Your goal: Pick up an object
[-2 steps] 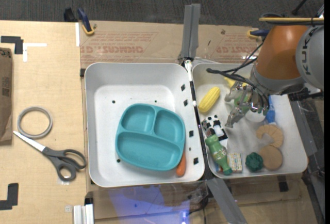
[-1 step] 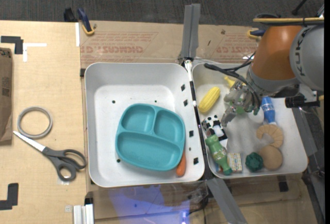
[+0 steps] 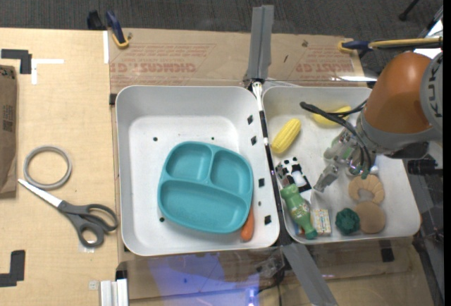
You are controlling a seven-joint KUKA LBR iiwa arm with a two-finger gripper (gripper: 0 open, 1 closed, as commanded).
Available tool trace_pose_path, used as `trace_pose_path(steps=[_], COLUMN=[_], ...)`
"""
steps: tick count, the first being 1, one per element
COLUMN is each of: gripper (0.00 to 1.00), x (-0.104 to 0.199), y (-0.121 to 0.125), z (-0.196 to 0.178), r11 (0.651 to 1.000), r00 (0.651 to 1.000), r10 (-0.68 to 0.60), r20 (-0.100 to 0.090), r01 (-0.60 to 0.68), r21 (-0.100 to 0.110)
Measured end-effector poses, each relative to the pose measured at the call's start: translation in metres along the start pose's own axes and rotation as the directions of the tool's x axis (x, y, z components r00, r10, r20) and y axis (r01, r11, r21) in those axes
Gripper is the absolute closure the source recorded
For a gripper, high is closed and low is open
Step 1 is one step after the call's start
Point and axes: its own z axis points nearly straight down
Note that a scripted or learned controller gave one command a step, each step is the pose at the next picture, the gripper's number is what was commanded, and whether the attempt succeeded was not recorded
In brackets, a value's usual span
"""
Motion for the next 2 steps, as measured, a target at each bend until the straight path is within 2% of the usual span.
trace_pose_path(steps=[1, 2], gripper=[0.00, 1.00], x=[-0.069, -0.070], y=[0.022, 0.023], z=[-0.001, -0.012], r11=[1.000, 1.000], r00=[1.000, 1.000], r10=[-0.009, -0.012], r20=[0.003, 0.009], r01=[0.009, 0.012], r21=[-0.001, -0.001])
